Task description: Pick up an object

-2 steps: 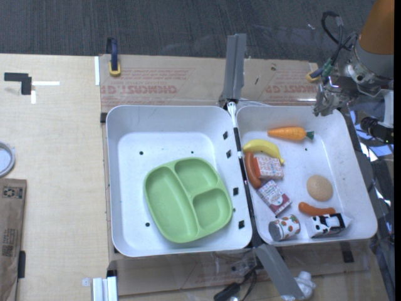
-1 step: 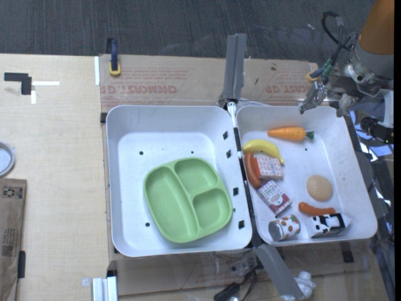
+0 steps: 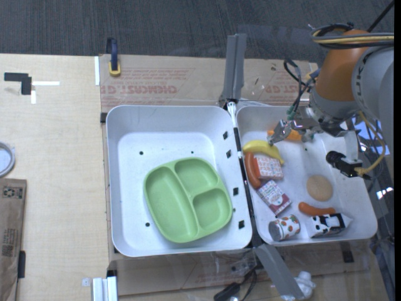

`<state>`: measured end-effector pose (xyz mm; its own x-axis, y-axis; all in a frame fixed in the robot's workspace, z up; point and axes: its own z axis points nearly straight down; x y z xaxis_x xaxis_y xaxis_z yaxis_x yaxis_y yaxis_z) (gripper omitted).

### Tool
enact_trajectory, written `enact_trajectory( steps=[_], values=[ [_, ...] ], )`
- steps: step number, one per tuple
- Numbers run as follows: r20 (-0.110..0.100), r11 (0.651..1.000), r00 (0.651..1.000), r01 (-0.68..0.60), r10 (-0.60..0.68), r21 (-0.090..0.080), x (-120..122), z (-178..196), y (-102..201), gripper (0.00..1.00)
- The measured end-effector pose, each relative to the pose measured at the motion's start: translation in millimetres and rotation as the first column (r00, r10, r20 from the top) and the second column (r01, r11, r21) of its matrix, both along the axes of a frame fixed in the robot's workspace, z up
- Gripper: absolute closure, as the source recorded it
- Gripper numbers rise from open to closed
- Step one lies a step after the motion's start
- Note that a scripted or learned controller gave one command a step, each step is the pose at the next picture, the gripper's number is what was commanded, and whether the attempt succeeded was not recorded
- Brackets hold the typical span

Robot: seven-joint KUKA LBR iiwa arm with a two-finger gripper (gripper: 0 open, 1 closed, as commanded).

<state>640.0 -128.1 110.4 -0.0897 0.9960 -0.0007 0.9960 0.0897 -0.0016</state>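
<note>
My gripper [image 3: 287, 132] hangs low over the back left part of the right bin [image 3: 360, 196], under the grey wrist with the orange band. A small orange object [image 3: 274, 132] lies right at its tip, partly hidden by it; whether the two touch is unclear. Just in front lies a yellow banana [image 3: 263, 148]. Beside that are a brown-red sausage [image 3: 251, 170] and a red-and-white packet [image 3: 269, 166]. Further forward lie a second packet [image 3: 274, 197], a printed can [image 3: 285, 227], a tan round cookie [image 3: 319, 187], an orange carrot-like piece [image 3: 311, 209] and a black-and-white toy [image 3: 329, 224].
The left bin [image 3: 125, 168] holds a green divided plate [image 3: 188, 199]. A grey post [image 3: 235, 68] stands behind the wall between the bins. Cables [image 3: 351, 162] hang from the wrist over the right bin's back right. A yellow-handled clamp [image 3: 113, 58] sits at the bench's back.
</note>
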Motion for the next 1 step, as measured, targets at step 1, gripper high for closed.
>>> enact_trajectory(
  steps=[1],
  values=[
    [0.018, 0.988, 0.987, -0.157, 0.157, -0.006, -81.9, -10.9, 27.1, 0.0]
  ],
)
